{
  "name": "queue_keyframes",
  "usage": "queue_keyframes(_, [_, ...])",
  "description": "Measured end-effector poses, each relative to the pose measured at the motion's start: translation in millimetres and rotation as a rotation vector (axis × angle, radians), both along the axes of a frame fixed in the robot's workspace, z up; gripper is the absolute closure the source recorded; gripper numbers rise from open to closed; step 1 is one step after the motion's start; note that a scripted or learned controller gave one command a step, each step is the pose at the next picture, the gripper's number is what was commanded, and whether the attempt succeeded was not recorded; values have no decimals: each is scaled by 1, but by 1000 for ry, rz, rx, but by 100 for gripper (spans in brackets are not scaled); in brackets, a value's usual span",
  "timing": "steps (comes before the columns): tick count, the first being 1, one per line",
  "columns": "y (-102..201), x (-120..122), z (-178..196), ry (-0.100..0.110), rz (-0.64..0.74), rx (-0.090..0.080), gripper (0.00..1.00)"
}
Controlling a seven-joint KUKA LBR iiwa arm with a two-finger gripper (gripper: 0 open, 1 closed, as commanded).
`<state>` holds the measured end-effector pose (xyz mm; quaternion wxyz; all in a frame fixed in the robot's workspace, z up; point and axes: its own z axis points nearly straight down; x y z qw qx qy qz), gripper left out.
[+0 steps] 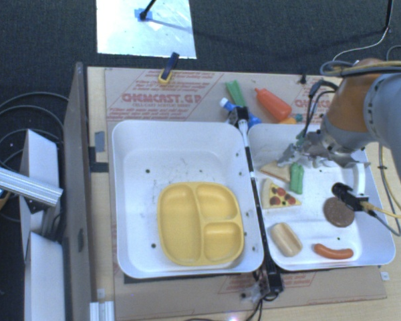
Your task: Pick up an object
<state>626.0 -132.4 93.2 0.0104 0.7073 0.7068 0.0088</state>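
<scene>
Reaching in from three o'clock, the tool [298,154] is hanging low over the upper part of the right bin [381,243], its tip just above a green stick-shaped piece [297,178]; whether it is gripping anything I cannot tell. A tan wedge [275,172] is lying touching the green piece toward nine o'clock. Just below, toward six o'clock, a pizza slice [279,196] is resting, with a bread roll [286,239] farther down. A sausage [333,251] is sitting at five o'clock in the bin, and a brown disc [338,213] is lying at three o'clock. In the left bin [137,146], a yellow divided plate [200,223] is sitting. On the desk [154,95] beyond the bins, an orange bottle [273,104] is lying.
</scene>
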Motion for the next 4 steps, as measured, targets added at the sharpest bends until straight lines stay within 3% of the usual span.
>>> queue_keyframes(1, [2,4,-1,9,4,-3,0])
queue_keyframes(2, [-25,20,10,20,2,0,0])
queue_keyframes(3, [-4,-8,0,0,0,-5,0])
queue_keyframes(4, [13,-6,-1,6,4,-6,0])
